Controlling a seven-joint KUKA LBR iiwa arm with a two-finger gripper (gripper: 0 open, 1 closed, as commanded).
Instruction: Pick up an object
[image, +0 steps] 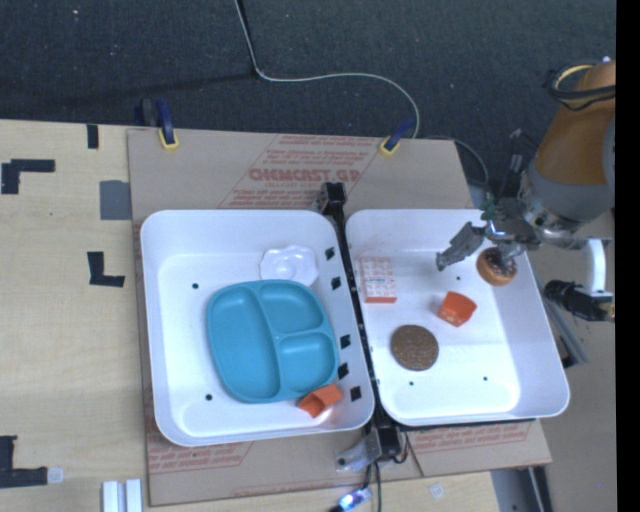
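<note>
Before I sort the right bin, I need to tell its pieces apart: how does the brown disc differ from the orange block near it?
The brown disc is round, flat and dark brown; the orange block is chunky, angular and bright orange. The disc looks wider across than the block. The disc lies nearer the bin's front edge, while the block sits further back, closer to the end effector. Both rest loose on the right bin floor, apart from each other.
</note>
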